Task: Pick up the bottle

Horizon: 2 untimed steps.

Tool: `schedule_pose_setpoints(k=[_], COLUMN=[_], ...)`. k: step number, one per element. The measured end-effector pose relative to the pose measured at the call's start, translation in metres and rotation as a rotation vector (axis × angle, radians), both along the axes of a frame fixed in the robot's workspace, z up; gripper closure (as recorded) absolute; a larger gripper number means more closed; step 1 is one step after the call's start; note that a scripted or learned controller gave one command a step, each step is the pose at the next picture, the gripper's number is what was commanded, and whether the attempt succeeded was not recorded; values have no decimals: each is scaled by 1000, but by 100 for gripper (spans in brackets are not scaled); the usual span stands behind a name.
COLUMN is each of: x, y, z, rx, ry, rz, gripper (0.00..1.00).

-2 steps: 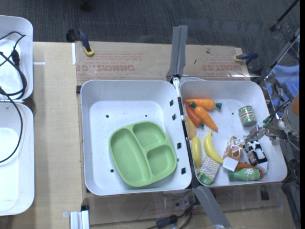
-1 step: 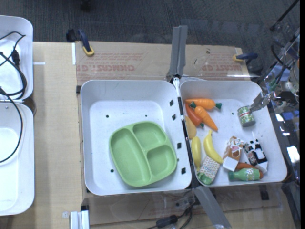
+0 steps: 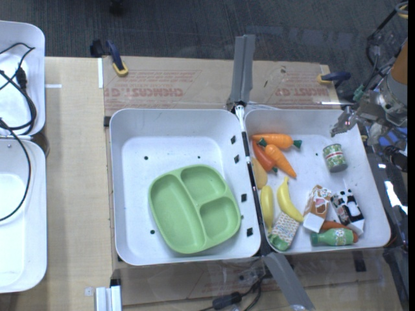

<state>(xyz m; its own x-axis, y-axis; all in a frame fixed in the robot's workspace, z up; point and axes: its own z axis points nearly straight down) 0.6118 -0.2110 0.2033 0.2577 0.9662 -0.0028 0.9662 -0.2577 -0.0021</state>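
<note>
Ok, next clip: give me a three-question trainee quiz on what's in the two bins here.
1. True or false: the green plate lies in the same bin as the carrots.
2. Which thing lies nearest the green bottle? A) the small can B) the black and white carton C) the green plate
3. Fill in: the end effector is above the right bin's ____ right corner.

Key: 1 false, the plate is alone in the left bin. 2 B. 3 far; the bottle lies at the near right corner.
</note>
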Motion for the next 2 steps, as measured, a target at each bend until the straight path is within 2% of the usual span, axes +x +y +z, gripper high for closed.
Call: schedule_pose_setpoints(k=[1,2], x=[-73,45], y=[28,27], z=[-112,-114], rx=[3,3], ry=[-1,8], rz=[358,93], gripper=[0,0])
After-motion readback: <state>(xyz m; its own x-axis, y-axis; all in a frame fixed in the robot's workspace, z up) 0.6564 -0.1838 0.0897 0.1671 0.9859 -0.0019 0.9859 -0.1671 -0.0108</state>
